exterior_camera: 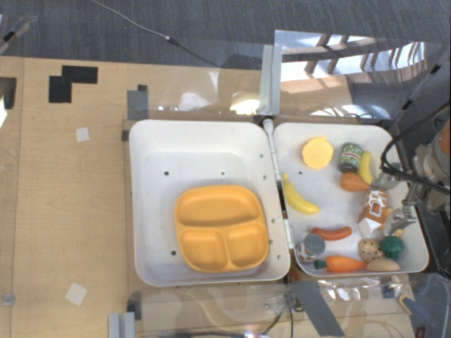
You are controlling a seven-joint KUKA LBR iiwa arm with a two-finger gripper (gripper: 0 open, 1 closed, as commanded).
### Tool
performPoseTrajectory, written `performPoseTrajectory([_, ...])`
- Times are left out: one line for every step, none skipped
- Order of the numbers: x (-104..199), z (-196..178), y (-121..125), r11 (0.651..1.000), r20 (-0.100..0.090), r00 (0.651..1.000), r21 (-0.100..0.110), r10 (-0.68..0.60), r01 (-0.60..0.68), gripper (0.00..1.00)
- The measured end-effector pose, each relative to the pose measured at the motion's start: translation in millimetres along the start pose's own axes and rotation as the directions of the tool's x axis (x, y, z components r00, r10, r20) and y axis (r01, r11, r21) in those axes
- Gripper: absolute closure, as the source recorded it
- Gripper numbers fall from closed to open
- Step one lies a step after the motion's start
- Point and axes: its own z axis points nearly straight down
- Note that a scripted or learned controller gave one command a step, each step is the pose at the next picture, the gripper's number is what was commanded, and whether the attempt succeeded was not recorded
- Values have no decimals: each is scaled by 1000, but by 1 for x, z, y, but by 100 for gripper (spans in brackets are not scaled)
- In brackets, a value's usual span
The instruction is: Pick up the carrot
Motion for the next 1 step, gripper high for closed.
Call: performPoseTrajectory([-15,130,32,988,7,988,2,-156,156,0])
